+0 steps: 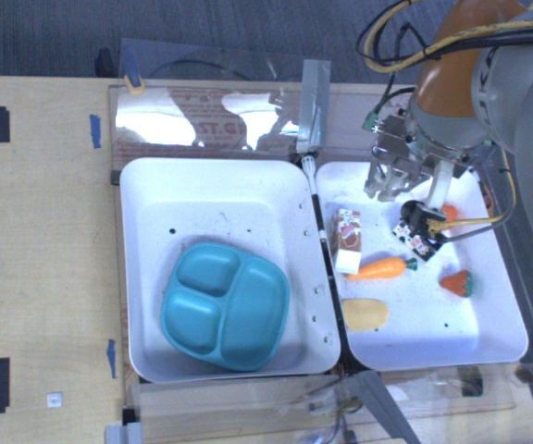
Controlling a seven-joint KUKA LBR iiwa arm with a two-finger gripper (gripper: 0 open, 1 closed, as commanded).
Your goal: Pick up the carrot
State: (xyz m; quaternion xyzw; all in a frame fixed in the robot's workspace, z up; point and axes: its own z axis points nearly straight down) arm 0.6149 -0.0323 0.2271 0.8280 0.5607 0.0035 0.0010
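Gripper (389,181) low over right bin (502,326), above carrot (380,268).

The carrot (380,268) lies in the right bin (498,340), the divided plate (227,306) in the left bin (146,202).

Bins (146,192) white, left one flecked with small dark specks. Plate (226,308) teal. Carrot (379,268) orange with a green tip. Strawberry (456,283) red-orange, green leaves. Wrapper (347,232) brown and red with white end. Potato-like piece (364,314) pale yellow. Arm (475,72) grey with orange band, yellow and black cables. Gripper (391,181) grey metal. Bench (35,248) light wood, black corner marks, blue tape bits.
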